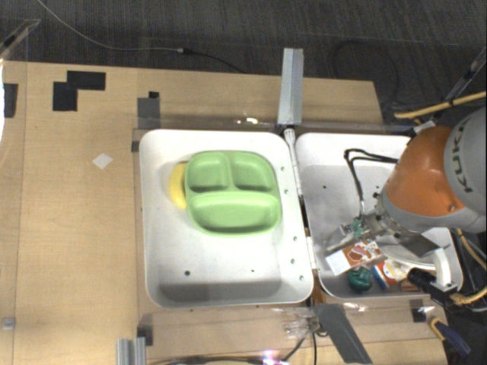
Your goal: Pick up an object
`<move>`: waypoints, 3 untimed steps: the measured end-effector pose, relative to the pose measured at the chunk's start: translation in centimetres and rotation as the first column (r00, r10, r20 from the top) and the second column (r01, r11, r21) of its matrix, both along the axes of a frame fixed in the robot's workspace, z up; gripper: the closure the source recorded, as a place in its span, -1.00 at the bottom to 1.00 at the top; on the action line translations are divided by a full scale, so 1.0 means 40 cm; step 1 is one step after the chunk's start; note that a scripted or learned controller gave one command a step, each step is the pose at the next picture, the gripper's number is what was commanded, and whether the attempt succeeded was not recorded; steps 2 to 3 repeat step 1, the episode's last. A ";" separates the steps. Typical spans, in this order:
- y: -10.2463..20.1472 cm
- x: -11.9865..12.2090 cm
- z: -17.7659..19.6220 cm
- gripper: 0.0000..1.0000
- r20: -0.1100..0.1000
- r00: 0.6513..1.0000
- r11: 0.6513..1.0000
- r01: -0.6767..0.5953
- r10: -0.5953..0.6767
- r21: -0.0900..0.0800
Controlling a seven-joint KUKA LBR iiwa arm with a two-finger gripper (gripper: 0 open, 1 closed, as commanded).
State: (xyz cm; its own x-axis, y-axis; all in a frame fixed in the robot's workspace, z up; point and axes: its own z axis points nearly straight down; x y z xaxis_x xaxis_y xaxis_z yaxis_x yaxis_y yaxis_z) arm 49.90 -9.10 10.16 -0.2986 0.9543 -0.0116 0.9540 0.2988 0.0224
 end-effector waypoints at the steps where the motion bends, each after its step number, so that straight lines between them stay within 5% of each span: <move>1: 0.000 0.005 0.027 1.00 0.005 1.000 1.000 0.001 -0.001 0.000; 3: 0.000 0.005 0.027 1.00 0.005 1.000 1.000 0.001 -0.001 0.000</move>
